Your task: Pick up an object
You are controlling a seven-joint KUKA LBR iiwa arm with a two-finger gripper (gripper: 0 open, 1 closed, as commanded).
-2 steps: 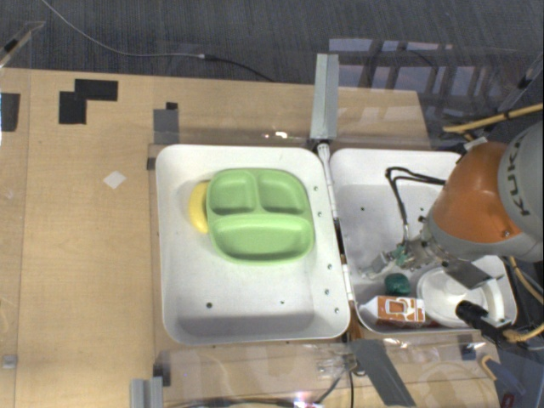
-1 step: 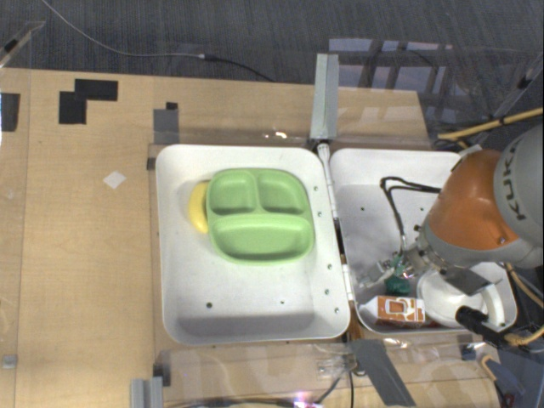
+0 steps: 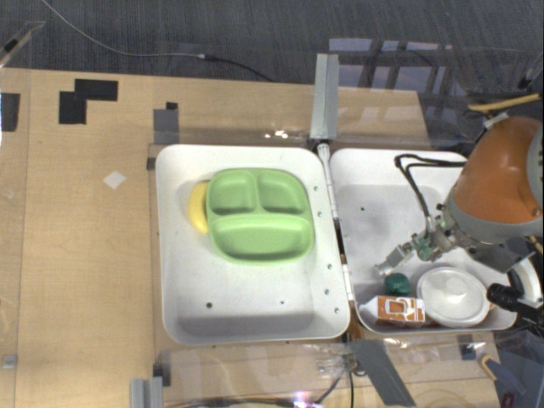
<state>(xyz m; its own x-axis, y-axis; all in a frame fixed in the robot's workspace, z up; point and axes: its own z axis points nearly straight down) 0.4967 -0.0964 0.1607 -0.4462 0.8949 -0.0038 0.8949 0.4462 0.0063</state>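
Note:
My gripper hangs low in the right bin, near its front. Just below its tip lies a small dark green object, very close to it; I cannot tell if they touch. An orange and white carton rests at the bin's front edge. A white bowl sits right of the carton, under the arm's wrist. In the left bin a green divided plate lies toward the back, with a yellow object partly hidden under its left edge.
The arm's orange band and grey body cover the right bin's right side. A black cable loops over the back of that bin. A metal divider stands between the bins at the back.

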